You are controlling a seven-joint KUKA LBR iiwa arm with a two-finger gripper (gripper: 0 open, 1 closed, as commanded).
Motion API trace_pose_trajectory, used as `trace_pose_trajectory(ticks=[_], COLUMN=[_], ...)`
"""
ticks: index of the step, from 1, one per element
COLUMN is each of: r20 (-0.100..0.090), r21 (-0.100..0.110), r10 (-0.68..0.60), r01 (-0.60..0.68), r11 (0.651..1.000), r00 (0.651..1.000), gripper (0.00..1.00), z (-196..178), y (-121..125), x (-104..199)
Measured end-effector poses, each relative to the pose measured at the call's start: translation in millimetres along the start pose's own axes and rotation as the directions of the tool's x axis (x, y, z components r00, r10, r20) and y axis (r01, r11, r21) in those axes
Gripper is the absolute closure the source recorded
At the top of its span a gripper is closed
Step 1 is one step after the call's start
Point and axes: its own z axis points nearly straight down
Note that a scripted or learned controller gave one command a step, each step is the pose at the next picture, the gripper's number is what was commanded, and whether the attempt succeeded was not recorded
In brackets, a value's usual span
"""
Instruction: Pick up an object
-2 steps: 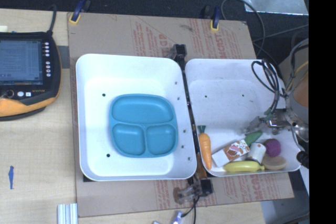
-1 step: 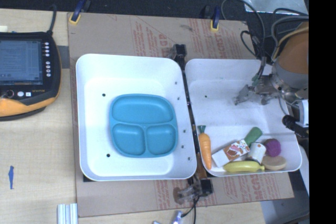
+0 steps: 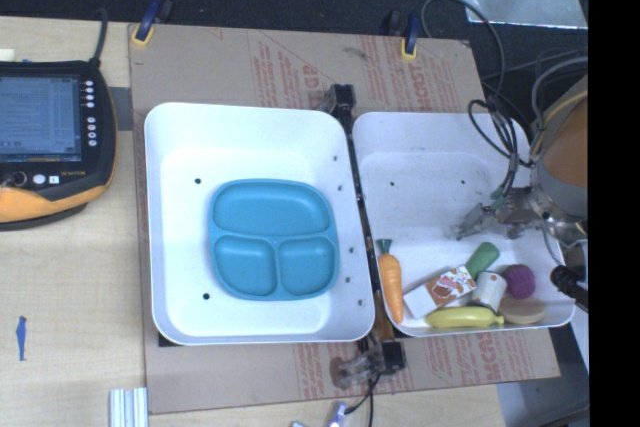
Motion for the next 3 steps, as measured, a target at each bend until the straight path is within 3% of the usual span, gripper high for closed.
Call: trace_pose_trajectory(ticks=[1,2,3], r20=[0.0,-0.001,-0.001], r21=[-0.001,-0.003,0.0], r10=[0.0,0.001,0.0], r01=[0.0,-0.001,0.0], r11=[1.0,1.0,1.0], r00=[1.0,1.0,1.0], gripper=[0.0,0.0,0.0], z=[0,-1,0], y=[-59,18,-39], x=[0,1,8])
